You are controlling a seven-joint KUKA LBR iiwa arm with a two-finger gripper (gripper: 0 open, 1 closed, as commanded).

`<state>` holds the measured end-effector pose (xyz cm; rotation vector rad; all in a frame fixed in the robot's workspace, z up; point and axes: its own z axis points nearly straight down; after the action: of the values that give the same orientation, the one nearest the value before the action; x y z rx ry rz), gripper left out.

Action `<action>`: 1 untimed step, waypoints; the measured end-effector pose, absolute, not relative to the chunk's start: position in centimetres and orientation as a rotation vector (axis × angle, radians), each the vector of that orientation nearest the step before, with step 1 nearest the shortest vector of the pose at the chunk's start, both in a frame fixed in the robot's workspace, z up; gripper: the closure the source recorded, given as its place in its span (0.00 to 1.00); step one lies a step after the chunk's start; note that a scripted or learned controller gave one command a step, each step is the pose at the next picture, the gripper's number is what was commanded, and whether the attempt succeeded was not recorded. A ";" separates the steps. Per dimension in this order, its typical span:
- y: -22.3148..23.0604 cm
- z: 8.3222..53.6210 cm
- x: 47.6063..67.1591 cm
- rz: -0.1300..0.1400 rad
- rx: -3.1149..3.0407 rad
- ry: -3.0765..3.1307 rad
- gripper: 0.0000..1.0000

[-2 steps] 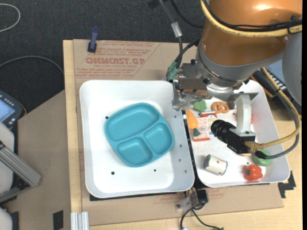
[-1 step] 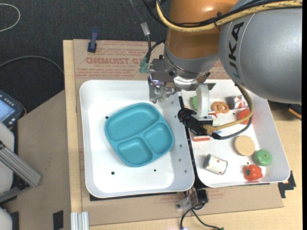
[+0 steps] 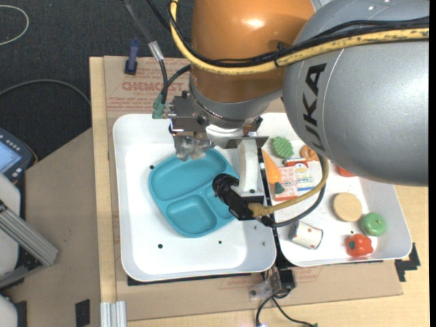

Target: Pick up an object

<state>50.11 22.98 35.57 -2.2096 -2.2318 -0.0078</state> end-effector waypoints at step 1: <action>15.8 16.4 52.6 0.023 -2.226 -2.209 1.00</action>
<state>52.64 15.83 16.38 -2.2262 -2.2087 0.0235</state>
